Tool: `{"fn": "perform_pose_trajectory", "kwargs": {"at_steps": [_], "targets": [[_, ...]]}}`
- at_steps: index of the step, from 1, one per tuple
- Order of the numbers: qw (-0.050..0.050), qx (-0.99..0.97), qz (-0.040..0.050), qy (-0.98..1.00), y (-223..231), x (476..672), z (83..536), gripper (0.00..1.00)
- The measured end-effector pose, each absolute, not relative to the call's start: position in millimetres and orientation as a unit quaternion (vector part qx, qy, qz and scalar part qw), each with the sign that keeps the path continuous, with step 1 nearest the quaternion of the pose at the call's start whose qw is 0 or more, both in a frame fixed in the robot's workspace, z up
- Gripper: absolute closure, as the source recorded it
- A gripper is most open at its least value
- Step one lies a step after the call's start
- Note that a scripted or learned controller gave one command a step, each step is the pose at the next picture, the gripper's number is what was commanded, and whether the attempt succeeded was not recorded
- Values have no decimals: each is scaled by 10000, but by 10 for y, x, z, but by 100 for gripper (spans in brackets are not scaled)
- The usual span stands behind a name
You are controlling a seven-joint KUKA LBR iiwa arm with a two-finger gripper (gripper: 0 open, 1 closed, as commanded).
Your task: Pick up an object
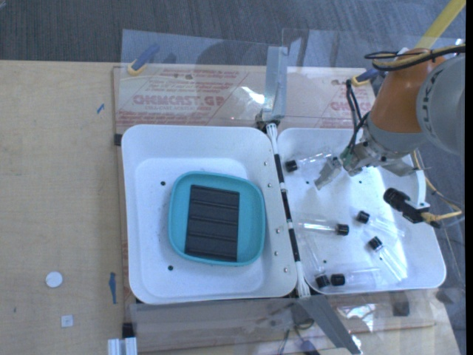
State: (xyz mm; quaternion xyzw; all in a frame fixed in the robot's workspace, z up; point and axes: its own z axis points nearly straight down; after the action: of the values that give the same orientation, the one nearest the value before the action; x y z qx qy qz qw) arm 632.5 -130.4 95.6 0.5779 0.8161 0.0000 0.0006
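**Arm low over the right bin, among scattered clear vials**

The grey arm (414,102) with its orange band reaches in from the right, and its pincer (331,170) sits low at the far left part of the right bin (432,272). Whether the pincer is spread or closed cannot be told, and nothing can be made out in its hold.

The right bin holds several small clear vials with black caps. One vial (324,228) lies near the bin's middle with its cap pointing right. Another vial (389,256) lies tilted toward the near right, and a single black cap (363,217) lies between those two. A further vial (353,277) lies along the near edge, with black caps at its left end. A small black cap (291,165) lies just left of the pincer, close to the bin's left wall.

The left bin (140,198) holds a teal tray (177,220) carrying a dark ribbed block (213,222). Both bins rest on a pale wooden desk (52,168).
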Motion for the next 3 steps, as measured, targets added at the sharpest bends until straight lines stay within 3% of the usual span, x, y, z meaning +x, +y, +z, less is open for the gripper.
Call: {"fn": "perform_pose_trajectory", "kwargs": {"at_steps": [1, 2, 3], "targets": [[7, 5691, -4, 8222, -1042, 6313, 885, 0], [38, 5693, 25, 8221, -1040, 6338, 1008, 100], [0, 4769, 4, 8790, -986, 5557, 1036, 100]]}}
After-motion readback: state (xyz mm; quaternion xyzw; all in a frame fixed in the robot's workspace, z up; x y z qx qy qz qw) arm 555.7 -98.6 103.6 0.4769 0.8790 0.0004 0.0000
